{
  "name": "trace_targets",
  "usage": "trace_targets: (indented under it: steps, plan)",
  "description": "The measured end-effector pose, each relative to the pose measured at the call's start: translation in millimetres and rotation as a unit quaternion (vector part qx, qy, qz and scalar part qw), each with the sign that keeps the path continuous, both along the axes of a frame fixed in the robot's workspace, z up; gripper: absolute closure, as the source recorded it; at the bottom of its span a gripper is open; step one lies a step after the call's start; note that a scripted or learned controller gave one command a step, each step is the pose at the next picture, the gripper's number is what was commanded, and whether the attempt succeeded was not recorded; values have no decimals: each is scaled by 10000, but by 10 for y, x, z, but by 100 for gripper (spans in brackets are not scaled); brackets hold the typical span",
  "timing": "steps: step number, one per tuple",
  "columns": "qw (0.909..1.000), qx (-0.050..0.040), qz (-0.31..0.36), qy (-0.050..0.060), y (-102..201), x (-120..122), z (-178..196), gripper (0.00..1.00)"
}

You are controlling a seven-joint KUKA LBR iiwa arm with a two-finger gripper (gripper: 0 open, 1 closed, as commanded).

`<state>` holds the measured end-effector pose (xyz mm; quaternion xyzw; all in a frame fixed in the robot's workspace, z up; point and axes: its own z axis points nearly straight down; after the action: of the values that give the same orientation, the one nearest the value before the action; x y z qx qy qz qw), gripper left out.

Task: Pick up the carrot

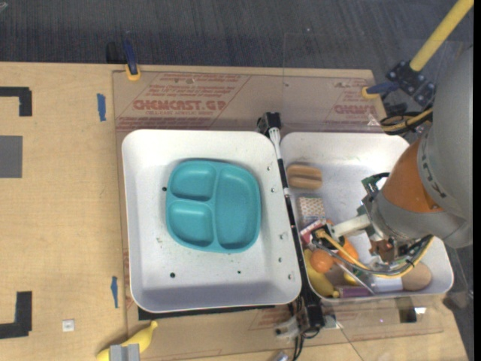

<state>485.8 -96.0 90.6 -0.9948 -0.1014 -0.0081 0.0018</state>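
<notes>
The carrot (346, 251) is a thin orange stick lying slantwise in the near part of the right bin (353, 150), amid a pile of toy food. My gripper (382, 248) hangs low over that bin, just right of the carrot's thick end, under the orange band of the wrist. The arm body covers the bin's right side. I see nothing clearly held between the fingers.
Around the carrot lie a round orange fruit (322, 261), a yellow banana (322, 283), a tan egg-like piece (415, 277), a speckled cracker (312, 205) and a bread roll (304, 176). The left bin (143, 201) holds a teal divided plate (214, 205).
</notes>
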Motion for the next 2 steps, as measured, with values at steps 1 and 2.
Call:
trace_targets:
  steps: [1, 2]
  plan:
    - [10000, -32, 18, 0, 27, -3, -2, 0]
    - [10000, -33, 15, 0, 28, -4, -2, 0]
